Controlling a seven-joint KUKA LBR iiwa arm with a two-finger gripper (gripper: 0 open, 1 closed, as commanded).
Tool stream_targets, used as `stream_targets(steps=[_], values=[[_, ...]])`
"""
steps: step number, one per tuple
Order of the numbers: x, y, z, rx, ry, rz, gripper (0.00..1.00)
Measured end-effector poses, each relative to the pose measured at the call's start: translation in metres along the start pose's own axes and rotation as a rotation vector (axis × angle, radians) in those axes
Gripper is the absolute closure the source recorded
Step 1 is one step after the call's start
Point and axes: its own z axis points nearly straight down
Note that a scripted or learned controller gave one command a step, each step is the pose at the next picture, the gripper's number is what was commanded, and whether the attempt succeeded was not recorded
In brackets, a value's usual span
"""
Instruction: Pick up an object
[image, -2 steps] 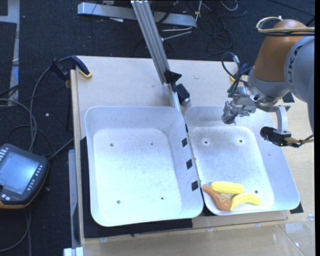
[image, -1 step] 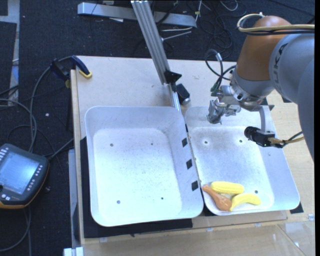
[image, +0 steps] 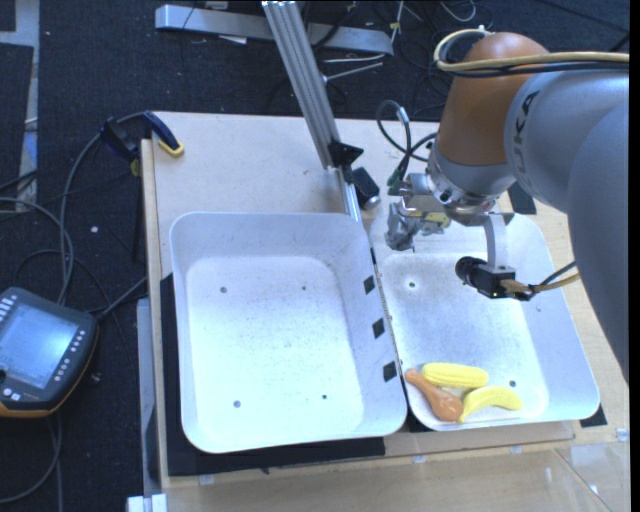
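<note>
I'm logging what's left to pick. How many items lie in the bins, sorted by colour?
Yellow: 2, the corn-like piece and the banana-like piece
Orange: 1, the carrot-like piece
Total: 3, all at the near edge of the right bin

Three small toys lie clustered at six o'clock in the right-hand bin (image: 560, 330): a yellow corn cob (image: 455, 375), a yellow banana (image: 491, 400) touching it at four o'clock, and an orange carrot-like piece (image: 436, 396) at seven o'clock.
</note>
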Motion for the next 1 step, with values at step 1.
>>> stream_targets(steps=[1], values=[[0.0434,-0.0186,0.0024,0.000,0.000,0.000,1.00]])
